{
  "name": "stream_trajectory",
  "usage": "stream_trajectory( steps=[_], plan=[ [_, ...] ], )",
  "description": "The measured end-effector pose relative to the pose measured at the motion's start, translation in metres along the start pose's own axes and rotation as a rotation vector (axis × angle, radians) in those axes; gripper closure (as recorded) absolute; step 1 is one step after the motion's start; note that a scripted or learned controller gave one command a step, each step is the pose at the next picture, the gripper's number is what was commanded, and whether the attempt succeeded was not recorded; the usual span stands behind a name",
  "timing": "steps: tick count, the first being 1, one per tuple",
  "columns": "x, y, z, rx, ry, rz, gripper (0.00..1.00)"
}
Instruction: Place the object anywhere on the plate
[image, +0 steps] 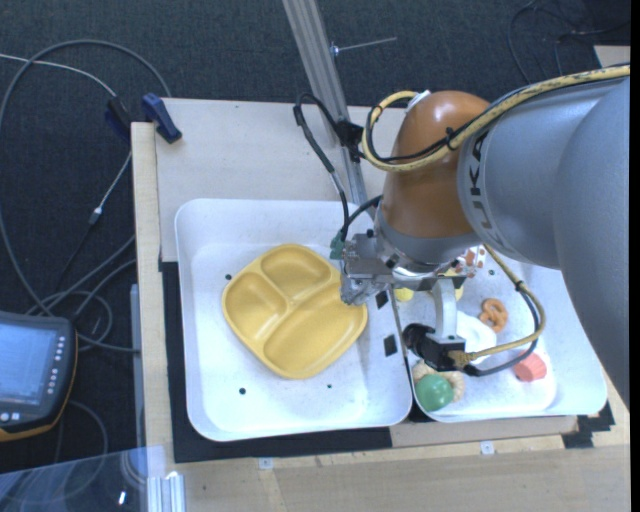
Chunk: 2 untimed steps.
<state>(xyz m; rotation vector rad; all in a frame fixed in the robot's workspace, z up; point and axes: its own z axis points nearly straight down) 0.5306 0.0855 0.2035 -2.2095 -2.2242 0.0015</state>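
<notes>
A yellow plate (290, 310) with three compartments lies in the left white bin (200, 260), and nothing rests on it. My gripper (356, 287) hangs below the orange-banded wrist, right at the plate's right rim, near the divider between the bins. I see no object at its tip. Loose items lie in the right bin (570, 395): a green ball-like piece (434, 393), an orange pretzel shape (493, 313), a red piece (531, 368) and a small yellow piece (403, 295).
The big grey arm covers most of the right bin's far half. A metal post (322, 70) rises behind the bins with black cables beside it. A tablet (30, 370) sits off the bench at left.
</notes>
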Motion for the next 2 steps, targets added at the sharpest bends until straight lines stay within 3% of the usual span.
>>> stream_trajectory(
  steps=[1,2],
  plan=[
    [0.0490,-0.0279,-0.0063,0.001,0.000,0.000,1.00],
    [0.0451,-0.0265,-0.0060,-0.001,-0.002,0.006,0.00]
  ],
)
